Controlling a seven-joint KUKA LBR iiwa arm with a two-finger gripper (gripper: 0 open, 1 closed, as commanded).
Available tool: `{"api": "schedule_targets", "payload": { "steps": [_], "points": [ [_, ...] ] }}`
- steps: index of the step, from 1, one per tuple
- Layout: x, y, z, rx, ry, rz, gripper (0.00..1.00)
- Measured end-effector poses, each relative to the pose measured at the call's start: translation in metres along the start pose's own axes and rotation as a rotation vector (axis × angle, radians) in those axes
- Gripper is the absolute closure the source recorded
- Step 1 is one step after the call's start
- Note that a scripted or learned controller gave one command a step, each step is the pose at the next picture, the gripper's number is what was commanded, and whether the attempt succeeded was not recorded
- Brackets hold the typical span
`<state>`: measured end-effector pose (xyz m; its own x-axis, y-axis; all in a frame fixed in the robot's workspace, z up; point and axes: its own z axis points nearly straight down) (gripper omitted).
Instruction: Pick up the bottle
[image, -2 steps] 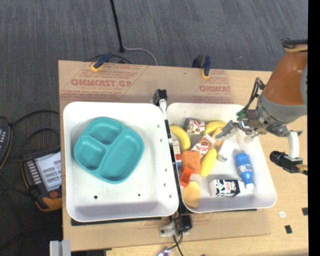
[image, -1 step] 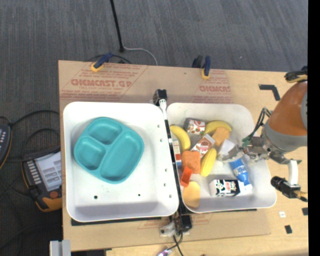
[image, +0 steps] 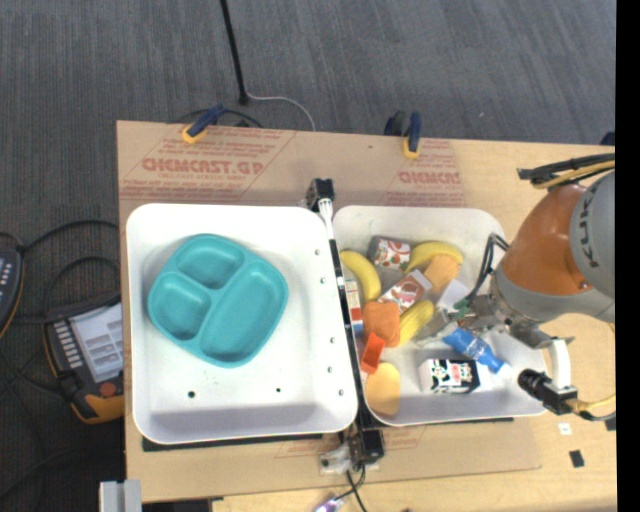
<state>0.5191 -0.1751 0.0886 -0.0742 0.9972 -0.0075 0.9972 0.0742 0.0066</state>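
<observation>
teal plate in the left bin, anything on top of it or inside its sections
Nothing can be seen on the teal plate; its three sections look bare. It lies flat in the left bin, so whatever is beneath it is covered.

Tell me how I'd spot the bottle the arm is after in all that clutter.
Look at the right-hand bin, the crowded one, not the one holding the teal plate. Near its right side, beneath the grey and orange arm, lies a small blue bottle just above a black-and-white carton. It is the only blue thing among yellow bananas and orange pieces.
</observation>
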Motion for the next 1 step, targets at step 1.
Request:
{"api": "schedule_targets", "payload": {
  "steps": [1],
  "points": [
    [0.0007, 0.0019, -0.0108, -0.005, 0.000, -0.001, 1.00]
  ]
}}
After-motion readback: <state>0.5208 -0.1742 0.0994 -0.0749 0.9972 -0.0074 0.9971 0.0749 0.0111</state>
